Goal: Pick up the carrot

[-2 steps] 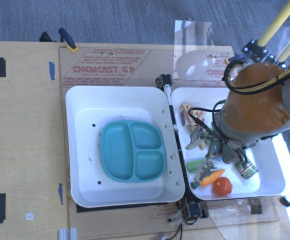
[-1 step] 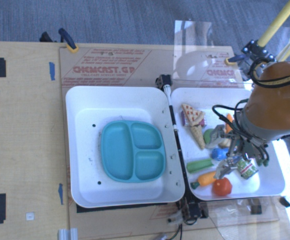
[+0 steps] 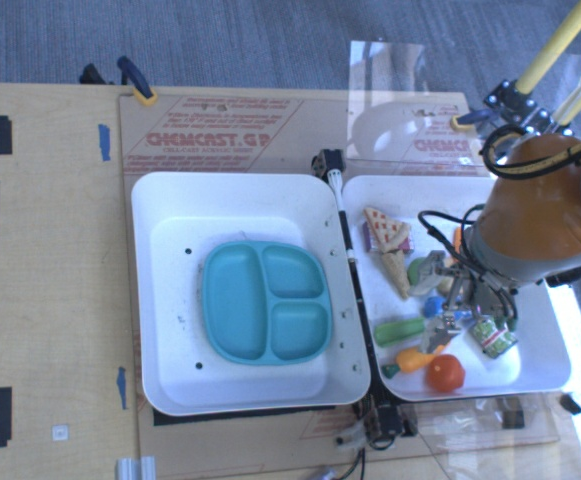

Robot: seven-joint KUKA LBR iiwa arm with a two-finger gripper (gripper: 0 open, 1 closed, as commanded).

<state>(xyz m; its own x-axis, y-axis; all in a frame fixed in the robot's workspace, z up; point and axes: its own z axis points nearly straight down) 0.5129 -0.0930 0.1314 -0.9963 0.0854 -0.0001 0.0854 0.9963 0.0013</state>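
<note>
The carrot (image 3: 408,360) is a small orange piece with a green top. It lies near the front edge of the right bin (image 3: 545,368), between a green pod (image 3: 398,329) and a red tomato (image 3: 446,372). My gripper (image 3: 442,332) hangs under the orange wrist band, just above and to the right of the carrot, with its tip close to the carrot's right end. Nothing shows as held.
The right bin also holds a pizza slice (image 3: 385,230), a cone-shaped piece (image 3: 396,270), a small blue item (image 3: 432,306) and a green-labelled packet (image 3: 495,338). In the left bin (image 3: 160,268) lies a teal divided plate (image 3: 266,301). A black divider (image 3: 348,258) separates the bins.
</note>
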